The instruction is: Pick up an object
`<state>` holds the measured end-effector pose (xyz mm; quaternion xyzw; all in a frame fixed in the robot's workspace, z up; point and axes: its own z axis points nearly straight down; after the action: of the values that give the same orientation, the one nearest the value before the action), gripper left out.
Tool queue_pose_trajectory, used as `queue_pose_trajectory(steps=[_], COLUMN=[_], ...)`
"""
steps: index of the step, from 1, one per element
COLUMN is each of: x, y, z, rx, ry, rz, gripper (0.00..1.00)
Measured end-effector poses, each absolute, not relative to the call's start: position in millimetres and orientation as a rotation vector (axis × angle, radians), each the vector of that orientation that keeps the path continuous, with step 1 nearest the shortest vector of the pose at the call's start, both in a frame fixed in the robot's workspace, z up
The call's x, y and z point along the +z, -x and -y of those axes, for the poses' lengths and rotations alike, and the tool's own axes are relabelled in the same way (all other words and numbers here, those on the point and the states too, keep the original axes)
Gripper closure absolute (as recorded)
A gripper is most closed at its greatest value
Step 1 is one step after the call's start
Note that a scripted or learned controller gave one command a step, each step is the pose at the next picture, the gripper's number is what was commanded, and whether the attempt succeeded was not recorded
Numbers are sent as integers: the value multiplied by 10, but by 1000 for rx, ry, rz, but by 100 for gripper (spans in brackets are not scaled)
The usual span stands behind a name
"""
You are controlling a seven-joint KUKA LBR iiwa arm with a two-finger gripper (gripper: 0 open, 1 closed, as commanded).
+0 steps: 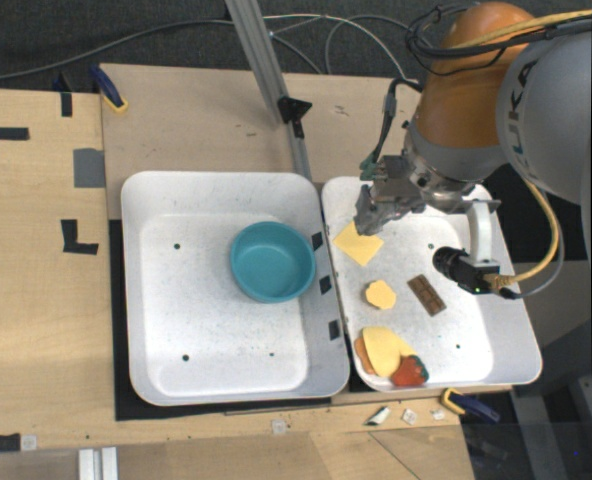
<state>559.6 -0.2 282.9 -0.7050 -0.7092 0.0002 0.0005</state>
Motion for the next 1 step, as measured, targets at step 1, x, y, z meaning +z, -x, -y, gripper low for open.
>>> queue_pose_trajectory(steps=[1], x=[2729], y=[-5732], z=[-480], rx=[2], ry=[2214], rz=[2227], gripper=[100])
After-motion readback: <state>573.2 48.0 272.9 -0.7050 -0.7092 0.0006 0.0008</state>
